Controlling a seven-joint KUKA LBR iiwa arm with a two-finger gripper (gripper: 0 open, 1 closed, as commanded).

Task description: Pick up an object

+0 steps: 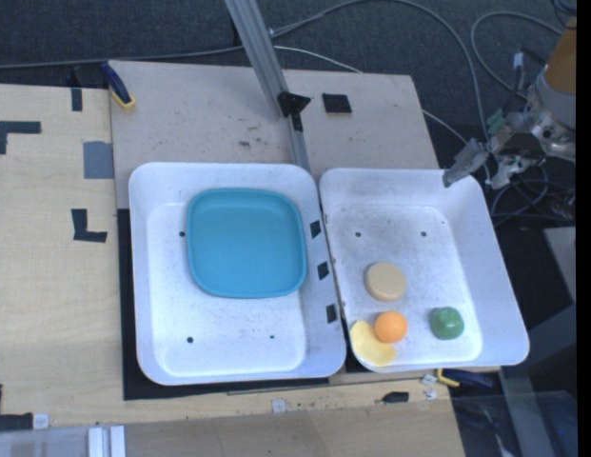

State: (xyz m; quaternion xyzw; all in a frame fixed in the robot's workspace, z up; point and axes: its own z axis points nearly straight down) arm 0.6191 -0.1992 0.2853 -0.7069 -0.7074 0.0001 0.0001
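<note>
Beside right bin (495, 255), jaws state unclear, beige disc (384, 281), orange ball (390, 327), green piece (446, 323) inside

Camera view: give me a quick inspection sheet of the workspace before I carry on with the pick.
Surface: wooden bench with dark tape marks, bearing two white bins side by side.
Job's things: right bin holds a beige disc, an orange ball, a green piece and a yellow piece at its near left corner, the ball touching it.
Clutter: left bin holds a blue plate.
Grippers: gripper over the right bin's far right corner, away from the objects; jaws too unclear to judge.
Cables: several loop across the dark floor at the far right.
Surroundings: a metal bar slants down to between the bins.
</note>
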